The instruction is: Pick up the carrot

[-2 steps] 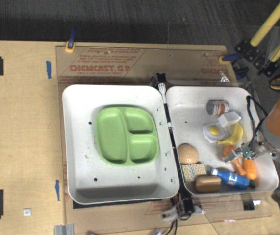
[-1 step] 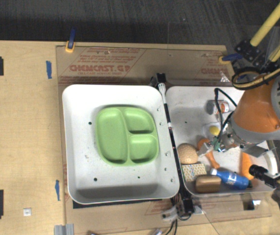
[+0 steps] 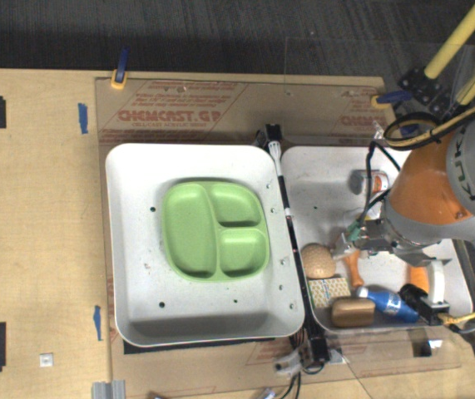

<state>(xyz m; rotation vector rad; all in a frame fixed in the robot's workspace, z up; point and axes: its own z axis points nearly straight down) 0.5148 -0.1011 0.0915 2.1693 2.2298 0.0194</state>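
The carrot (image 3: 353, 269), lying in the lower right among other items, is being judged light, stiff and smooth, best gripped mid-length; the gripper (image 3: 360, 238) state cannot be told.

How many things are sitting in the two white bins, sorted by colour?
Green: 1, the divided plate in the left bin
Orange: 1, the carrot, partly hidden by the arm
Tan: 1, a rounded lump
Brown: 1, a block
Blue: 1, a bottle-like thing
Patterned: 1, a checked piece
Total: 6 that I can make out.
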